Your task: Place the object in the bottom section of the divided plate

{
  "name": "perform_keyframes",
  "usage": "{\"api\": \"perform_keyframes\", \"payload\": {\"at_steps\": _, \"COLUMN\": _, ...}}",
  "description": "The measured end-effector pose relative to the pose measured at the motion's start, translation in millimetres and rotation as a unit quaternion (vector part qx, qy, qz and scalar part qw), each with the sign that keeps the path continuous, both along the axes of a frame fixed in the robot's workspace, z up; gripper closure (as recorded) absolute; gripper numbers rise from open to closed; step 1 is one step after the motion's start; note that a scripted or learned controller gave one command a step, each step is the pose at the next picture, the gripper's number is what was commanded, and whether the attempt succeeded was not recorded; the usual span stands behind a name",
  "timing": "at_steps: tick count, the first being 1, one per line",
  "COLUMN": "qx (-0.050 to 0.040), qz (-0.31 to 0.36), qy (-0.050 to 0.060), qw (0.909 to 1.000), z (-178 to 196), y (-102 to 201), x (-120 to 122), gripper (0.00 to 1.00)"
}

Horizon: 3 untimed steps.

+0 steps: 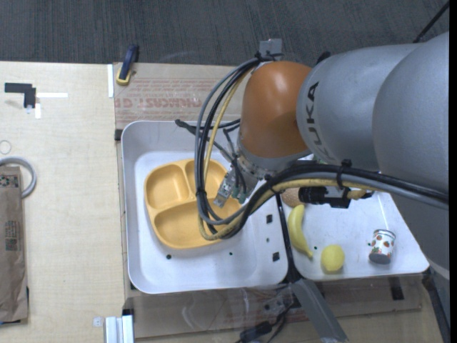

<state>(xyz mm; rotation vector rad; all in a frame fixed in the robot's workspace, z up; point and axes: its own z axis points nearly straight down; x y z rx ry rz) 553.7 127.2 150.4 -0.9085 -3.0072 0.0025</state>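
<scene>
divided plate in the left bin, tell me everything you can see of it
The divided plate is yellow-orange, smooth and plastic-looking, roundish with raised ridges splitting it into sections. It lies flat on the floor of the left white bin, toward the bin's left side. A large section faces the bottom of the view, with smaller ones above. The sections that show hold nothing. Its right part is hidden behind the arm's black cables and wrist, so that edge cannot be judged.

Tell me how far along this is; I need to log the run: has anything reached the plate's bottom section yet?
Nothing looks done: the visible part of the yellow divided plate, including its bottom section, holds no object. In hand: the arm hangs over the plate's right side, cables hiding what is beneath. Left: the banana, lemon and small cup lie in the right bin.
</scene>
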Motion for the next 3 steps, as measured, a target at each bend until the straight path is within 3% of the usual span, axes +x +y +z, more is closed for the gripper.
{"api": "perform_keyframes", "payload": {"at_steps": 1, "qx": -0.0006, "qz": -0.157, "qy": -0.001, "qw": 0.9876, "z": 9, "y": 54, "x": 42, "gripper": 1.00}}
{"api": "perform_keyframes", "payload": {"at_steps": 2, "qx": -0.0012, "qz": -0.386, "qy": -0.001, "qw": 0.9225, "z": 87, "y": -6, "x": 59, "gripper": 1.00}}
{"api": "perform_keyframes", "payload": {"at_steps": 3, "qx": -0.0014, "qz": -0.392, "qy": 0.000, "qw": 0.9199, "z": -35, "y": 37, "x": 36, "gripper": 1.00}}
